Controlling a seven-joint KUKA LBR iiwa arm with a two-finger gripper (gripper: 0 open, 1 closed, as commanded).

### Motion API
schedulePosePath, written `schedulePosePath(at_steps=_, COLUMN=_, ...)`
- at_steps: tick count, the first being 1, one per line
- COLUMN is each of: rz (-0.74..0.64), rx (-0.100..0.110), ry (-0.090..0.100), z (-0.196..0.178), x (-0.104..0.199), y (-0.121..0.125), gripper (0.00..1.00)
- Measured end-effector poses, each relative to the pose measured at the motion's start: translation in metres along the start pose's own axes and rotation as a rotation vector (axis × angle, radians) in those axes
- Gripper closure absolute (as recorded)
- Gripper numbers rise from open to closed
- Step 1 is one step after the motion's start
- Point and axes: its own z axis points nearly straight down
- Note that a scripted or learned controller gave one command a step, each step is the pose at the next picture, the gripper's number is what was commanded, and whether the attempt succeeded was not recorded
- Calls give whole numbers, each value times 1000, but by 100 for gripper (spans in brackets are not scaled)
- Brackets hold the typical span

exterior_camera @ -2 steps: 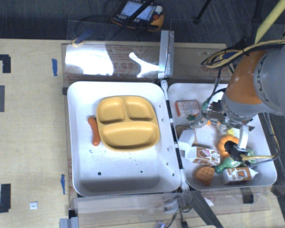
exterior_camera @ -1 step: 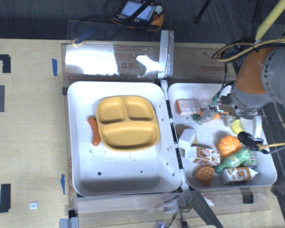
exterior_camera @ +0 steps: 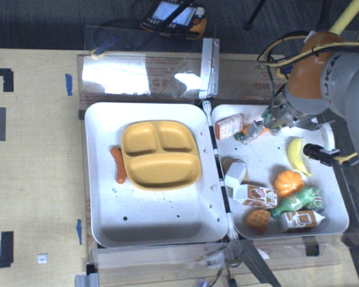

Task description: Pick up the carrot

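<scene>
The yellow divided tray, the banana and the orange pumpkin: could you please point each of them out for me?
yellow divided tray (exterior_camera: 161, 153): camera view, on the ridge between its compartments.
banana (exterior_camera: 296, 155): camera view, on the middle of its curved body.
orange pumpkin (exterior_camera: 288, 182): camera view, on its rounded top.

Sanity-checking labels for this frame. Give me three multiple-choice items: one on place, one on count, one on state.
1. Where is the yellow divided plate?
A. left bin
B. right bin
C. on the bench outside the bins

2. How many sections does the plate have?
A. two
B. three
C. four

3. How does the hot dog lie?
A. on the plate
B. beside the plate's left edge, on the bin floor
C. in the right bin next to the banana

Answers:
1 A, the plate sits in the left bin.
2 B, two small sections at the top and one long one below.
3 B, it lies along the plate's left edge on the white floor.
</scene>
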Motion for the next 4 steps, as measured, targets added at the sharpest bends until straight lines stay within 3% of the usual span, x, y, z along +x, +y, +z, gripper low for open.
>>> schedulePosePath(at_steps=1, rz=-262, rx=-1, ry=0, z=-37, x=-6, y=9, gripper=0)
schedulePosePath(at_steps=2, rz=-395, rx=-1, ry=1, z=-1, x=41, y=-21, gripper=0)
schedulePosePath(at_steps=3, rz=-654, rx=45, ry=21, z=2, x=24, y=2, gripper=0)
schedulePosePath(at_steps=4, rz=-654, rx=14, ry=0, z=-12, x=24, y=10, gripper=100)
